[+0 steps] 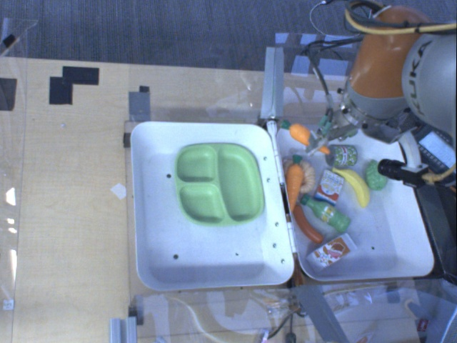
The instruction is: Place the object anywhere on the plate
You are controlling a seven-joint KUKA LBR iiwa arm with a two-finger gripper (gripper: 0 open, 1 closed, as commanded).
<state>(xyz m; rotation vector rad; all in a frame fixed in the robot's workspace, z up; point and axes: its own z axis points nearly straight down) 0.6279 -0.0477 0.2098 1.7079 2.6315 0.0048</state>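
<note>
A green divided plate point(218, 184) lies in the middle of the left bin point(146, 220). My gripper point(323, 136) hangs low over the back left corner of the right bin point(403, 252). It sits just right of a small orange carrot point(299, 133) and just above a green can point(343, 155). A bit of orange shows under the gripper's tip, and I cannot make out whether it is held. The plate holds nothing.
The right bin also holds a long carrot point(293, 184), a banana point(355, 184), a broccoli piece point(375, 175), a green bottle point(327, 214), a sausage point(308, 225) and two small cartons point(330, 186) point(331, 251). A raised divider point(280, 191) separates the bins.
</note>
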